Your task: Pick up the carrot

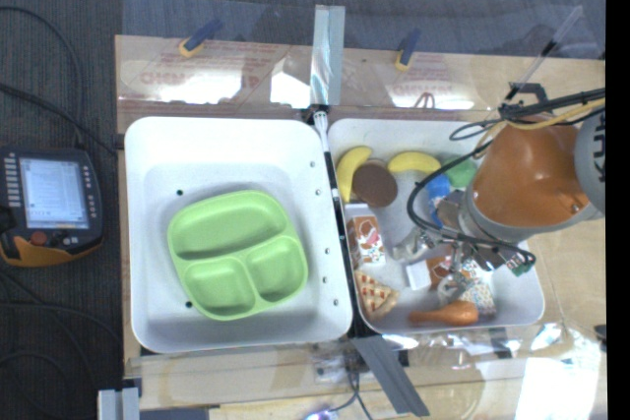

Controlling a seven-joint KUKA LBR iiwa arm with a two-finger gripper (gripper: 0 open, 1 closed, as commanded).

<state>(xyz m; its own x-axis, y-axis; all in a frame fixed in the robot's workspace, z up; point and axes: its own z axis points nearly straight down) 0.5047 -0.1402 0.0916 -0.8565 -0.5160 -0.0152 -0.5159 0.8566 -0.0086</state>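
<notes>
In the camera view the carrot (448, 314) lies on its side at the near edge of the right bin (527, 302), with the gripper (455, 278) just above it — whether its jaws are parted or closed I cannot tell. To grasp well, I judge it should drop straight onto the carrot's thick middle, straddling it crosswise — clear of the pizza slice (375, 293) left of the carrot.

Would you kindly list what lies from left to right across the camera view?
Handheld control pendant with a lit screen → green three-compartment plastic tray → brown round disc → orange carrot → orange-banded grey arm.
</notes>
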